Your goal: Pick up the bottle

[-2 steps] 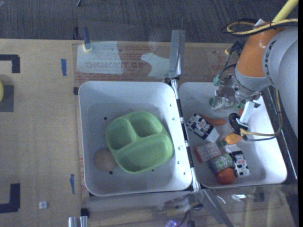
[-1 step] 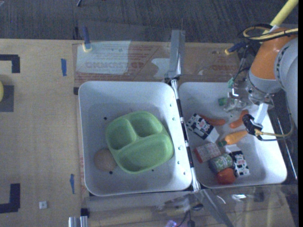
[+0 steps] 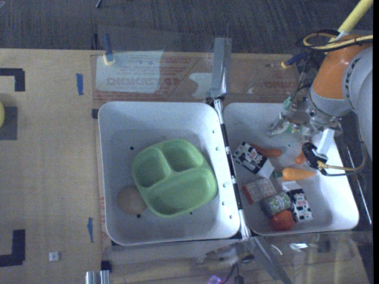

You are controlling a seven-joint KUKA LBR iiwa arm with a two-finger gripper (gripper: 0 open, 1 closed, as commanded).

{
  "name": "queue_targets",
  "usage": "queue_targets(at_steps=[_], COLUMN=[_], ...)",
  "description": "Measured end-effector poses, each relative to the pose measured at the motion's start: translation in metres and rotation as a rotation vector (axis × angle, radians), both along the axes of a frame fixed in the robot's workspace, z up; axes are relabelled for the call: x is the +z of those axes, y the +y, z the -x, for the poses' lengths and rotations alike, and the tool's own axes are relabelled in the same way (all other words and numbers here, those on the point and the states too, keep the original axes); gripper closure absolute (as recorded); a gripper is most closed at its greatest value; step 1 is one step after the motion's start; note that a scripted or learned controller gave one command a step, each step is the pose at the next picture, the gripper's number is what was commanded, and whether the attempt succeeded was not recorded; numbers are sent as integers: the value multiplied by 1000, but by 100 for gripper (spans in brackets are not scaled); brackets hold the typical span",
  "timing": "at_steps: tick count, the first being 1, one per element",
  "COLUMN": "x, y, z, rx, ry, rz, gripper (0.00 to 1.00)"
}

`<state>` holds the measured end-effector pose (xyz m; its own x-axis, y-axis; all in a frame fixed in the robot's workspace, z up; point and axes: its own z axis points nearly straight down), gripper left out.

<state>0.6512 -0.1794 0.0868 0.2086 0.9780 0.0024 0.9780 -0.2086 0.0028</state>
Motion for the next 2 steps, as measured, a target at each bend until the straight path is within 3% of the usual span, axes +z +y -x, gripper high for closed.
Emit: queue_targets(at_steps=[1,2], x=[-1,-1], y=[-6,-11], z=[-14,-19], rx=[-19,-179], ry=[31,32], rz=[-19,-33], gripper=[0,0])
